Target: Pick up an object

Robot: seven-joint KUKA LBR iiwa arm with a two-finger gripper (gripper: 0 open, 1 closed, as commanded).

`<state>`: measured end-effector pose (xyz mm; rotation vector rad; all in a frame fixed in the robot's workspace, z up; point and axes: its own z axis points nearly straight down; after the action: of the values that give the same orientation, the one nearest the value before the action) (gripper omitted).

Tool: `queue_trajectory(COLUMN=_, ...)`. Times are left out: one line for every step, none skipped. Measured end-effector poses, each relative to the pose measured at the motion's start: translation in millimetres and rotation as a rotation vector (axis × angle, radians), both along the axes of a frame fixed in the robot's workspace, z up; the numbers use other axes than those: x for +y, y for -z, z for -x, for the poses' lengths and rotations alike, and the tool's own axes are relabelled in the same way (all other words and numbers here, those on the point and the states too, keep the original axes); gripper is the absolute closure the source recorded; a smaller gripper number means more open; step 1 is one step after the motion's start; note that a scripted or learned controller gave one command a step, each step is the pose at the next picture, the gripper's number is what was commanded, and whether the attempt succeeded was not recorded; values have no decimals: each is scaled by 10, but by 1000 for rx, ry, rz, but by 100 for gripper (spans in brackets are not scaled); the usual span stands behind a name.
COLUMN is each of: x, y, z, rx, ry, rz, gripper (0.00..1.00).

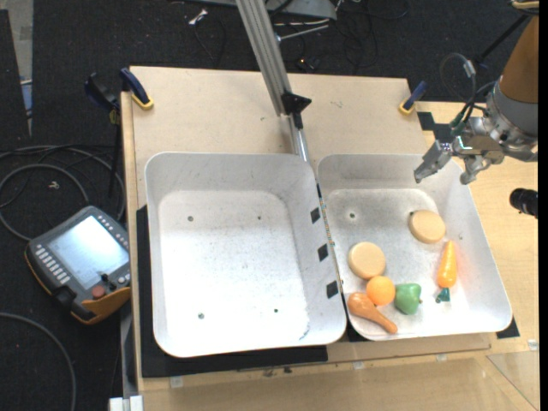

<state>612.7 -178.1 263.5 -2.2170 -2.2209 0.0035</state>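
i have the hand up over the far right corner of the right bin, hanging above the rim rather than down among the things. its two fingers are spread apart and there is nothing between them, so as far as i can judge the pick has not begun in earnest: no object is lifted, none is touched.

everything that could be picked sits in the right bin. nearest the hand is a pale round disc, lying flat just below and a little left of the fingers. a second pale disc lies further toward the near left of the bin. next to it, toward the front edge, i see an orange ball, touching or almost touching a green pepper on its right. a tan-orange gourd shape lies along the front wall, just beneath the ball. a carrot lies near the right wall, its stalk end pointing toward the front.

the left bin plays no part at this point. the worktop around both bins carries clamps at its far corners.

what is left is nearly the whole job: choose a target, bring the hand down over it, close, and lift. from where the hand hangs, the nearer pale disc looks like the shortest reach, though its flat profile may be awkward for the fingers to get around.
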Motion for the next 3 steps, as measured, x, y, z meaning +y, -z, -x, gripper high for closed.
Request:
queue_trajectory(x=1, y=-25, z=-8, rx=-4, ry=-1, rz=2, gripper=0)
queue_trajectory(x=34, y=562, z=-93, rx=0, ry=-3, rz=1, gripper=0)
queue_trajectory(x=53, y=1054, z=-178, rx=0, ry=-2, rz=1, gripper=0)
